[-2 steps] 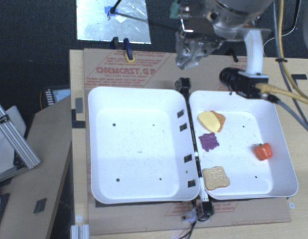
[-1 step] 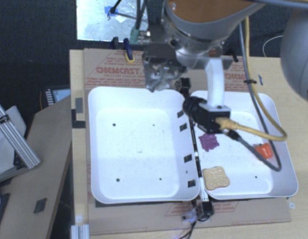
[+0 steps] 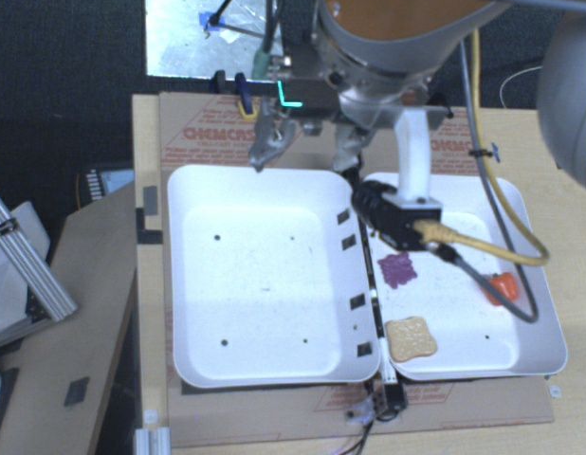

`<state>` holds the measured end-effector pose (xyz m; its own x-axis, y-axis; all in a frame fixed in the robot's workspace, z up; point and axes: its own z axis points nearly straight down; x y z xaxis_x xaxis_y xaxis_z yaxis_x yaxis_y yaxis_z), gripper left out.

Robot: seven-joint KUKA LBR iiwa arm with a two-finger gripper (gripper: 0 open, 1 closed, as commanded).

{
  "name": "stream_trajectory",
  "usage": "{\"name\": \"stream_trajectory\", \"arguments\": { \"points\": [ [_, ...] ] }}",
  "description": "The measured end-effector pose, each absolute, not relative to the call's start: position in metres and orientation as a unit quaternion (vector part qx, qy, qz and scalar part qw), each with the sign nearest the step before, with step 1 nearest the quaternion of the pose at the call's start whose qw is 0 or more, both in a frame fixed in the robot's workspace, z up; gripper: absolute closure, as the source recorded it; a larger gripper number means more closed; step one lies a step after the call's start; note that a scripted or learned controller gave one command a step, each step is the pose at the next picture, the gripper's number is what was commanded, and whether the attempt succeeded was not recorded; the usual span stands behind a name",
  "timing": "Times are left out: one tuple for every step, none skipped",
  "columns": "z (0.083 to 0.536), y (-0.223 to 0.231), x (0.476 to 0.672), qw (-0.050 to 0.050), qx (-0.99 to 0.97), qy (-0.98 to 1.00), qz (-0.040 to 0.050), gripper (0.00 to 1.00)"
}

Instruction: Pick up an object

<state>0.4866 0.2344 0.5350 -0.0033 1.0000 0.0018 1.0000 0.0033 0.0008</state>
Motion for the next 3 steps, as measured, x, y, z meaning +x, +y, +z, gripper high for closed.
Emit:
{"name": "stream_trajectory", "arguments": {
  "points": [
    [0.546, 0.235, 0.487, 0.000, -0.705, -0.709, -0.0025, 1.00],
    [0.546, 0.235, 0.487, 0.001, -0.704, -0.710, -0.0020, 0.00],
    [0.558, 0.235, 0.487, 0.001, -0.703, -0.711, -0.0037, 1.00]
  ]
}}
